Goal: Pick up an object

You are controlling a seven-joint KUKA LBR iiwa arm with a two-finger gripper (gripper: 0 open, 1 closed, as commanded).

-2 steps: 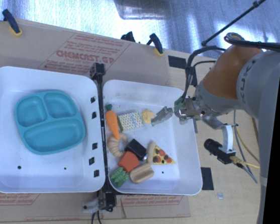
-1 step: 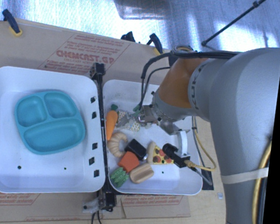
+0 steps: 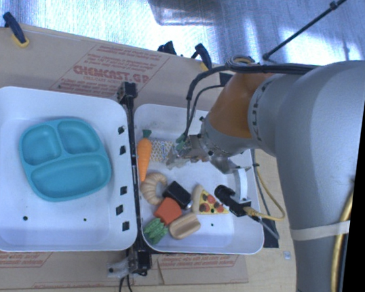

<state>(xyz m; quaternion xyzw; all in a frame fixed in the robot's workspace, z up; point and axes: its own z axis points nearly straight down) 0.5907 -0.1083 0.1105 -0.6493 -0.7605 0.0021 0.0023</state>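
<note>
The end effector (image 3: pixel 183 154) hangs over the right bin (image 3: pixel 240 238), grip unclear, near a carrot (image 3: pixel 143 157), croissant (image 3: pixel 153 187) and pizza slice (image 3: pixel 207 202); a blue tray (image 3: pixel 66 158) sits left.

Bright toy food and a blue plate against white bins.

Both bins, left (image 3: pixel 1 172) and right (image 3: pixel 250 239), are plain white; the left one carries a turquoise divided plate (image 3: pixel 65 159). In the right bin lie an orange carrot (image 3: pixel 143 158) with a green top, a tan croissant (image 3: pixel 153 188), a black block (image 3: pixel 178 194), a red-orange block (image 3: pixel 169 210), a green leafy piece (image 3: pixel 155 230), a light-brown bread roll (image 3: pixel 185 226) and a yellow pizza slice (image 3: pixel 207 203) dotted with red. The arm (image 3: pixel 315 138) is grey with an orange band (image 3: pixel 230 108). The worktop (image 3: pixel 113 67) is brown cardboard printed with red lettering.
</note>
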